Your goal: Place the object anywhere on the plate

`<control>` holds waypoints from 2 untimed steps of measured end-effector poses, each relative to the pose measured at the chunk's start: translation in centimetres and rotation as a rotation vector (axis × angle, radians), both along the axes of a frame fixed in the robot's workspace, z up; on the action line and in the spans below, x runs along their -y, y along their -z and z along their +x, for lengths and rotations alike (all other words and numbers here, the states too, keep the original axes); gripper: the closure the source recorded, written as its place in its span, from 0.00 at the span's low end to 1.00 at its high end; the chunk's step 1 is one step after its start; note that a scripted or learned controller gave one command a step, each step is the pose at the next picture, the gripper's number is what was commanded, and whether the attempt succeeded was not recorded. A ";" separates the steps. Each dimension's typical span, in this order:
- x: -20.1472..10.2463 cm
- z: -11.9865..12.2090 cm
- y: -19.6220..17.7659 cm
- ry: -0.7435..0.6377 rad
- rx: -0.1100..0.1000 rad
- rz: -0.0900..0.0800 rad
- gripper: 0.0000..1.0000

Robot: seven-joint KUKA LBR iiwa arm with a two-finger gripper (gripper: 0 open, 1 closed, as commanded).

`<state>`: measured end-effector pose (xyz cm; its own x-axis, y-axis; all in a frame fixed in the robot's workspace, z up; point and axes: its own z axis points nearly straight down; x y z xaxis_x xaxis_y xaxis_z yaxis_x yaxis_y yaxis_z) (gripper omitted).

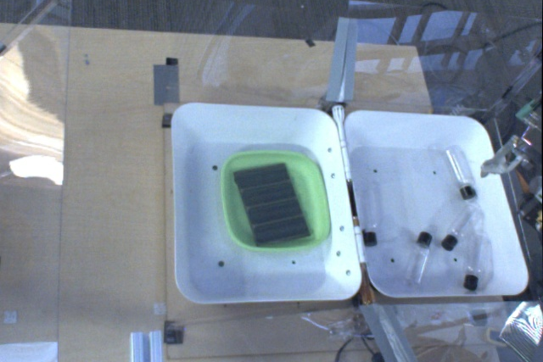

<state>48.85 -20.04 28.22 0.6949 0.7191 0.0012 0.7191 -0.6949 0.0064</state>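
Bench front: pale wooden bench top (102, 208) runs along the near edge, with two shallow white bins set on it side by side, their inner rims touching.
Left bin: white plastic bin with rounded corners (193, 267); it holds the plate near its middle.
Plate: lime-green square plate with rounded corners (233, 220), lying flat on the floor of the left bin, nearer the rim shared with the other bin than the outer rim.
Task object: dark grey ribbed rectangular block (271, 203), lying flat on the plate, inside its raised border, its long side turned at a slant to the plate's edges. It touches nothing but the plate.
Right bin: white plastic bin of the same shape (382, 140), holding loose vials.
Vials: several clear plastic vials with black caps (456, 164), scattered over the right and near parts of the right bin; one black cap (370, 238) sits close to the shared rim. They lie on their sides, pointing different ways.
Gripper: pale grey gripper (502, 158) at the far right, over the right rim of the right bin, well apart from the plate and the block; whether it is wide or narrow cannot be told, and nothing can be seen in it.
Behind the bins: grey metal bracket (341, 68) standing at the far end of the shared rim.
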 end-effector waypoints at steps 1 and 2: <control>-0.1 0.2 0.4 0.036 -0.001 0.002 0.00; -0.4 0.0 1.4 0.048 0.000 0.002 0.00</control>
